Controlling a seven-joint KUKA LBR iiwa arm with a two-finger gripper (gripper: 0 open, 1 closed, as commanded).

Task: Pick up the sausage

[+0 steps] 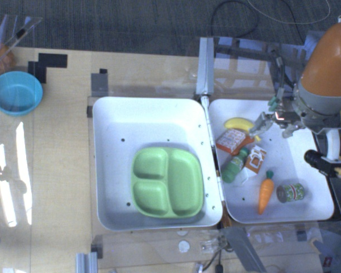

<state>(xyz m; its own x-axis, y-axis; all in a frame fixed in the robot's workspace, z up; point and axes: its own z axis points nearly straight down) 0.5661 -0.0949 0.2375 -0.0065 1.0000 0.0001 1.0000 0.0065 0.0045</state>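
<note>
The sausage looks like a reddish-brown piece with a pale label, lying flat in the right bin near its left wall, just below a yellow banana. My gripper hangs over the bin's upper part, to the right of the banana and up and to the right of the sausage, apart from both. The grey wrist and orange band rise behind it at the right.
Below the sausage lie a green bottle and a small white-and-orange carton. An orange carrot and a can sit near the front. The left bin holds a green divided tray. A blue bowl stands far left.
</note>
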